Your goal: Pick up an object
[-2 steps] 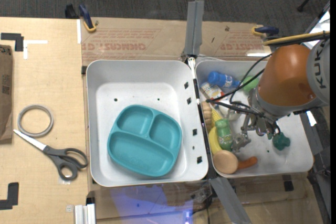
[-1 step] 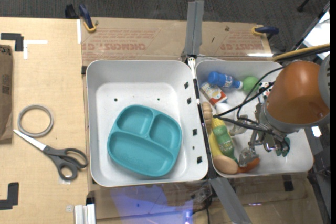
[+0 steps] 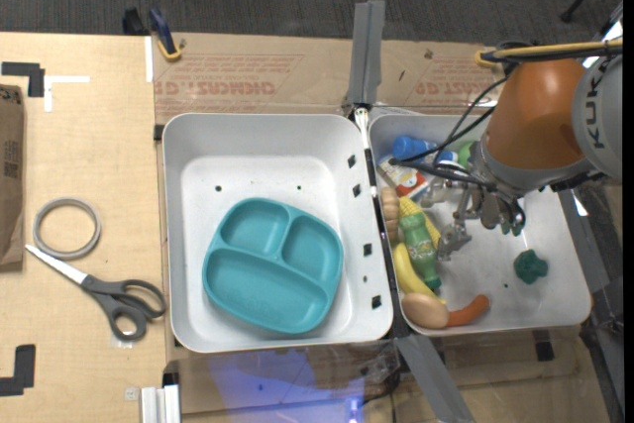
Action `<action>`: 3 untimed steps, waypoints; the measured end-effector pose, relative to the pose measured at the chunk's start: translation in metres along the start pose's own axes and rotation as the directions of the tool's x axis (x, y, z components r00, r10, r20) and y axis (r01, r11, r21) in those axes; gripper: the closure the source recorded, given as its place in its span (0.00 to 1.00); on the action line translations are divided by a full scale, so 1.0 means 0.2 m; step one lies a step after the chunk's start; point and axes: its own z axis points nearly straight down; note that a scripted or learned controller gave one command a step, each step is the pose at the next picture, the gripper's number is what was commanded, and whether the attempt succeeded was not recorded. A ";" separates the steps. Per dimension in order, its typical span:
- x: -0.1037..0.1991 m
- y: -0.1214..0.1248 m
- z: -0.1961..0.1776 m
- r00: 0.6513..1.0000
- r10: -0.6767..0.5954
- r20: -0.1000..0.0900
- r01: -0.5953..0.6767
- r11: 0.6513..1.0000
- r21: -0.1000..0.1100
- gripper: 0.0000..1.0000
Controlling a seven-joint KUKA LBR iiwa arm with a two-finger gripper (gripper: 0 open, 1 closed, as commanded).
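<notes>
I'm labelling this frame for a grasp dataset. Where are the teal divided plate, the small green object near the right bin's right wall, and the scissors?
teal divided plate [image 3: 272, 264]: camera view, on the ridge between its compartments.
small green object [image 3: 531, 266]: camera view, on its middle.
scissors [image 3: 104, 293]: camera view, near the pivot.

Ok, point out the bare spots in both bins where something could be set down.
Left bin: bare white floor behind and left of the teal divided plate. Right bin: bare floor between the gripper, the green block and the sausage. Crowded: the right bin's left wall, with the banana, green bottle and blue cup.
</notes>
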 end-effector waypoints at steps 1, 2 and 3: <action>0.44 0.05 -0.02 1.000 0.012 0.015 -0.012 1.000 0.004 0.00; 0.08 -0.22 -0.11 0.992 -0.124 0.000 0.124 0.992 0.001 0.00; 0.42 -0.11 -0.01 0.998 -0.066 0.005 0.066 0.998 0.002 0.00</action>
